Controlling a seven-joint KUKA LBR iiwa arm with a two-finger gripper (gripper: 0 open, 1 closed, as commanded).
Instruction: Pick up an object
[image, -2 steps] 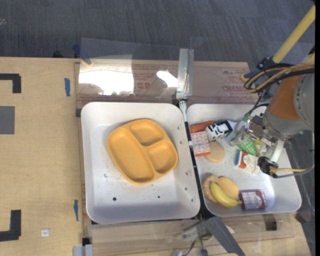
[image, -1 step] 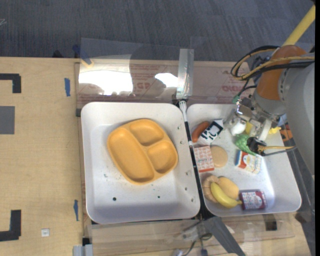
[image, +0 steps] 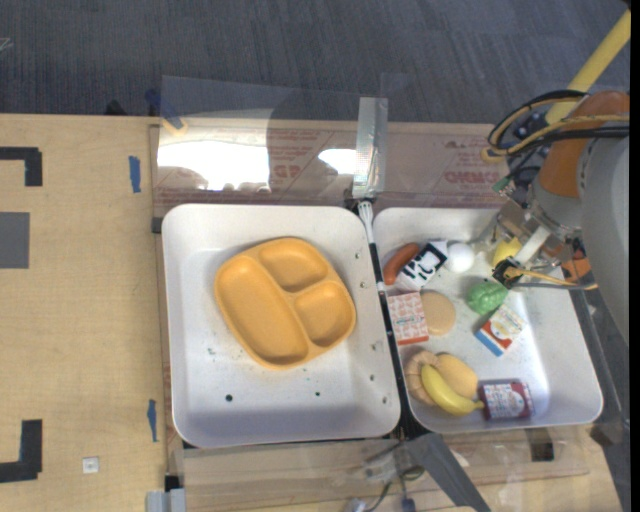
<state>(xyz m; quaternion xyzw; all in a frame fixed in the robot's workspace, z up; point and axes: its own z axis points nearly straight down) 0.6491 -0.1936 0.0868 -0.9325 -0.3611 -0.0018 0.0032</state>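
Approach step: gripper (image: 512, 258) low over the right bin (image: 575, 400).
Finger opening cannot be determined; no object is visibly held. Nearest candidate, a green object (image: 487, 296), lies just beside it; next move requires alignment and descent.

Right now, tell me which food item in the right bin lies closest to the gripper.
The green item, just below the gripper. The banana, hot dog and white ball all lie farther away.

Tan bench (image: 70, 330) w/ black tape marks & blue tape bits. Clear plastic sheet (image: 260, 150) behind the bins — glare on it.
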